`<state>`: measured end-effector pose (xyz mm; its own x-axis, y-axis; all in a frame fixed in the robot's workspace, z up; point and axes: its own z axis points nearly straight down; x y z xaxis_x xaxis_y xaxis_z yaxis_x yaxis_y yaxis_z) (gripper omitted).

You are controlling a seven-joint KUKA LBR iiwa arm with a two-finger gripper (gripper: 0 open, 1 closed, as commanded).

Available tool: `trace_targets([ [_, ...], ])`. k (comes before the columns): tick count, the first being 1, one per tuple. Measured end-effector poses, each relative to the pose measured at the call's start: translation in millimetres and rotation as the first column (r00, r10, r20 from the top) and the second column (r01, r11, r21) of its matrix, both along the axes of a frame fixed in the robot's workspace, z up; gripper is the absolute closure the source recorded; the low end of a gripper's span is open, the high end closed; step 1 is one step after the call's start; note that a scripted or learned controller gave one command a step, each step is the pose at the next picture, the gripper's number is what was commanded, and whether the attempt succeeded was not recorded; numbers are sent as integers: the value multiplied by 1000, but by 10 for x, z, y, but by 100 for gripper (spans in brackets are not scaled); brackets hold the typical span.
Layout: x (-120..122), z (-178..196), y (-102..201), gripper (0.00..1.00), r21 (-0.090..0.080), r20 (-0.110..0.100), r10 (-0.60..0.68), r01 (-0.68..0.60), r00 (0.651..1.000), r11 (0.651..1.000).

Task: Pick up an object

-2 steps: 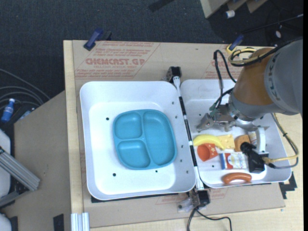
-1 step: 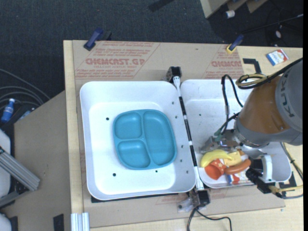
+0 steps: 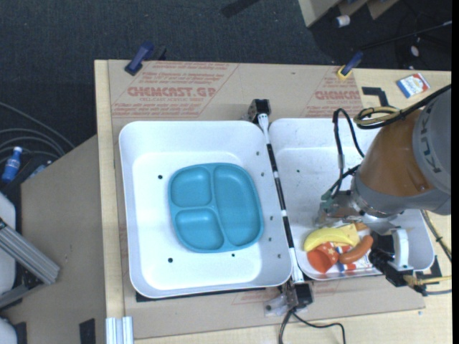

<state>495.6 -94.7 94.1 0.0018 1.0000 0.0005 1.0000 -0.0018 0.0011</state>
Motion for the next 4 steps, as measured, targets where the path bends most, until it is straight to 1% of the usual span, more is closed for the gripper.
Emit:
trace_targets([
  [4,6,384,10,100,0,3,-1,1,1000,1000],
])
